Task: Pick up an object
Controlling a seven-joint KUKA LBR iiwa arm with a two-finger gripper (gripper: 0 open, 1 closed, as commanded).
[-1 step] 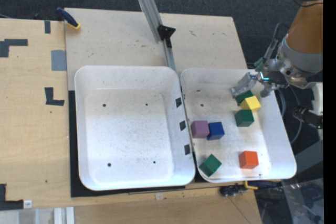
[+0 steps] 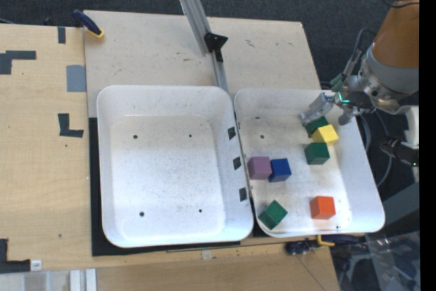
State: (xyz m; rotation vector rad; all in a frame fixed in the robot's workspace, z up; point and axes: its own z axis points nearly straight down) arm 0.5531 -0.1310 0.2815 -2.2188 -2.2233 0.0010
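Note:
The right bin (image 2: 354, 215) holds several small blocks. My gripper (image 2: 330, 110) hangs over its far right corner, fingers spread and open, nothing between them. Just below it lies a dark green block (image 2: 315, 125), partly hidden by the near finger (image 2: 315, 108). A yellow block (image 2: 327, 133) touches that block on the right. Another green block (image 2: 317, 152) sits just in front of the yellow one. Mid-bin, a purple block (image 2: 259, 167) and a blue block (image 2: 280, 169) stand side by side. Near the front lie a green block (image 2: 273, 213) and an orange block (image 2: 322, 206).
The left bin (image 2: 109, 167) stands beside the right one, sharing a raised rim. A slanted metal bar (image 2: 194, 7) runs from the top down to the bins' junction. Cables hang at the right by the arm (image 2: 398, 44). A blue and yellow object (image 2: 88, 24) lies far left on the bench.

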